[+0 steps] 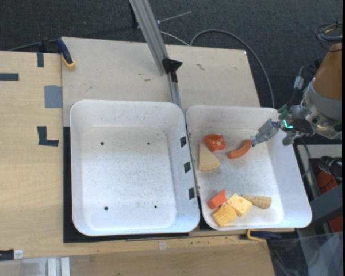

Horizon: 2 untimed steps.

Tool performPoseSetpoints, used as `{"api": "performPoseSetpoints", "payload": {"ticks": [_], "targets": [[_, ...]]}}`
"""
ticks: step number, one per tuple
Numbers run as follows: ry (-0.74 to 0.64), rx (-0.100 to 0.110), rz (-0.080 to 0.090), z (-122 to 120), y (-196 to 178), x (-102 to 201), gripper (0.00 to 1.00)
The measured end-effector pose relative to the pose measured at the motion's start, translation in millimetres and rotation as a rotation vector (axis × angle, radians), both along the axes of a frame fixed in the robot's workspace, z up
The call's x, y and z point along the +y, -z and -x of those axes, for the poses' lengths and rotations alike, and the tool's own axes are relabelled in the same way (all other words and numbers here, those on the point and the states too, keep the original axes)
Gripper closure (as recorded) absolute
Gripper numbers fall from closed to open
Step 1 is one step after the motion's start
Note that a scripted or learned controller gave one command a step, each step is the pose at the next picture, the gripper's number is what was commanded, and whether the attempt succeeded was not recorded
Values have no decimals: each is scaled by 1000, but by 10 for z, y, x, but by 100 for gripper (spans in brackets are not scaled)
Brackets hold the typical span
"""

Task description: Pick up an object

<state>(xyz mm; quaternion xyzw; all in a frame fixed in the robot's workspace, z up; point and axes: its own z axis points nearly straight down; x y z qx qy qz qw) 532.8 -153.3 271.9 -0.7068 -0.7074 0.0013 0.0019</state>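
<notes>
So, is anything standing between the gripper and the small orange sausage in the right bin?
Nothing visible. The gripper is right at the upper end of the sausage, on bare bin floor. The tomato and cheese wedge lie to its left, apart.

White bins (129,111) (black-speckled), orange sausage (239,150)

where things lie on the bench

we see two bins side by side: the left bin (86,154) and the right bin (287,177), touching along their inner edges. in the right bin a tomato (214,142) sits behind a wedge (207,158), with a sausage (240,150) to their right. the gripper (263,133) is just beside the sausage's right end. a cluster of blocks (231,206) lies near the front wall.
</notes>
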Motion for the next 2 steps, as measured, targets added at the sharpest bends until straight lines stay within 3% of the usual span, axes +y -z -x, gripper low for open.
{"api": "performPoseSetpoints", "payload": {"ticks": [1,2], "targets": [[-1,-4,1,-6,-18,0,0],[0,3,0,21,626,22,0]]}}
